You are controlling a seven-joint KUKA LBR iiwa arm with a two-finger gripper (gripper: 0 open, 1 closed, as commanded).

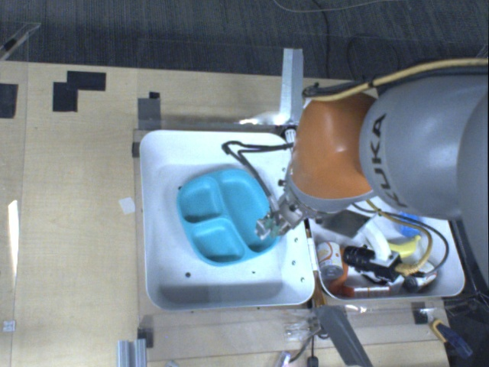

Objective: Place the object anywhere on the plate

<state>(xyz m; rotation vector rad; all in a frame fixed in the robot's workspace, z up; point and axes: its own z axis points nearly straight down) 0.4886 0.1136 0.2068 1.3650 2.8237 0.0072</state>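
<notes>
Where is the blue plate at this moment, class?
In the camera view, the blue plate lies near the middle of the white bin on the view's left, with the gripper at its right edge.

bench [69, 228]: black marks [76, 89] at far corner | two white bins side by side: view-left bin [164, 205], view-right bin [452, 275] | metal post [293, 82] behind them

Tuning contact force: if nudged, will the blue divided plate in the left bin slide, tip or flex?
Likely slides, not tips: the blue plate lies low and flat on the white bin floor. Looks like moulded plastic with three compartments, so probably stiff and light. The gripper is at the rim nearest the arm; pressing down there might rock it.
</notes>
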